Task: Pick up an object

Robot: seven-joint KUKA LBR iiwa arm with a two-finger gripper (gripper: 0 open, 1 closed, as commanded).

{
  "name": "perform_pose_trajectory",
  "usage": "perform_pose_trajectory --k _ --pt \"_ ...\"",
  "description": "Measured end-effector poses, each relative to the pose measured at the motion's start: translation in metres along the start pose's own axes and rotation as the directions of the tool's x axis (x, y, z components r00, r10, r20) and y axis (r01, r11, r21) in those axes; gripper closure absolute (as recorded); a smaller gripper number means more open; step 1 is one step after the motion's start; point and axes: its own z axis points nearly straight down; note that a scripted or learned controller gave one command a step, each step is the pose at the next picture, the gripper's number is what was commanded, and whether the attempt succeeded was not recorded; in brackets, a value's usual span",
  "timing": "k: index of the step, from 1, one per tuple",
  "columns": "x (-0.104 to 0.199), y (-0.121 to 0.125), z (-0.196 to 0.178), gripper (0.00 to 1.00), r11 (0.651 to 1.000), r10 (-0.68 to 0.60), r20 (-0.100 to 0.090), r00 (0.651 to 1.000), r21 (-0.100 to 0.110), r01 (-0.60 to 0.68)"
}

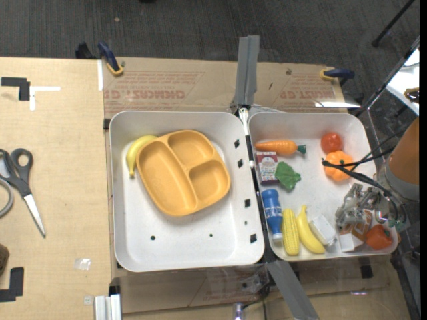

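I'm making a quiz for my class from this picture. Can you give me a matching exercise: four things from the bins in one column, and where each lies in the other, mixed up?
Things:
1. tray
2. carrot
3. corn
4. gripper

Places:
A. far end of the right bin, near the divider
B. near end of the right bin, beside a banana
C. middle of the left bin
D. right side of the right bin, over an orange-red fruit

Pairs: 1-C, 2-A, 3-B, 4-D
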Motion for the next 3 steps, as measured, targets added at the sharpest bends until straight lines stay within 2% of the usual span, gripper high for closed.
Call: perform_pose_trajectory --k 1,2,3 --pt "-0.008 0.002 -0.006 0.00 1.000 -0.002 0.027 1.000 0.000 0.002" --pt "-0.091 0.020 0.003 0.00 0.969 0.246 -0.008 0.969 0.008 -0.246" --pt "-0.139 0.070 -0.002 0.00 0.932 0.363 0.000 0.932 0.006 -0.363"
